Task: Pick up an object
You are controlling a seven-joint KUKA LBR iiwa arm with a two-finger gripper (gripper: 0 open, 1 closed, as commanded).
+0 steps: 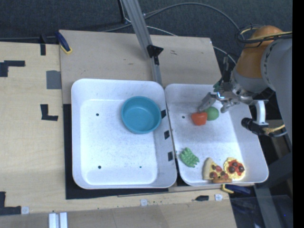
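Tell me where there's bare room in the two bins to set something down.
Left bin: open floor everywhere below and left of the blue bowl. Right bin: a bare middle strip between the red and green toys and the pizza slices. Crowded near the gripper.

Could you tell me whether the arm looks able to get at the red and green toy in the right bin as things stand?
Probably yes. The gripper hovers right over the red and green toy in the right bin, and nothing lies between them; the other toys sit apart, near the front edge.
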